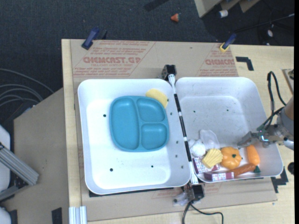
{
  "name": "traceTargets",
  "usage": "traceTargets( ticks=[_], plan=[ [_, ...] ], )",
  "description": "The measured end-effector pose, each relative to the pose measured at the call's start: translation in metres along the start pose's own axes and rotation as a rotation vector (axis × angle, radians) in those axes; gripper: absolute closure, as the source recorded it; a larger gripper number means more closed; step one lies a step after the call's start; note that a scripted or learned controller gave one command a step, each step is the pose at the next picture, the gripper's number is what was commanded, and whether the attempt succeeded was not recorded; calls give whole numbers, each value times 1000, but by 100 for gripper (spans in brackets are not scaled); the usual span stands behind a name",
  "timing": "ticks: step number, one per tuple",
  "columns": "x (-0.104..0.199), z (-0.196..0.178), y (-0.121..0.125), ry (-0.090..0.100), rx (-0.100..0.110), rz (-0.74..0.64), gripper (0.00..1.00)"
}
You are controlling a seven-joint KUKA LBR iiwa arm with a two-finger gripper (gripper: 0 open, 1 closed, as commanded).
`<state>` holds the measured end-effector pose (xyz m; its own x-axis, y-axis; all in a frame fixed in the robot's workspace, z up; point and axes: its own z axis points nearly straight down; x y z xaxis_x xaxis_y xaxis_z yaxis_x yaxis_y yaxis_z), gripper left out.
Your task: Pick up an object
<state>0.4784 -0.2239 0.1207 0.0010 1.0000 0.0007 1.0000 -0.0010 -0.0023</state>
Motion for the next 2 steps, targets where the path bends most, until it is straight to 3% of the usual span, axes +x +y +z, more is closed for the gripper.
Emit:
traceTargets(
  ticks=[1, 2],
  plan=[
    [18, 37, 0, 1, 0, -1, 0],
    [18, 27, 1, -1, -2, 0, 100]
  ],
)
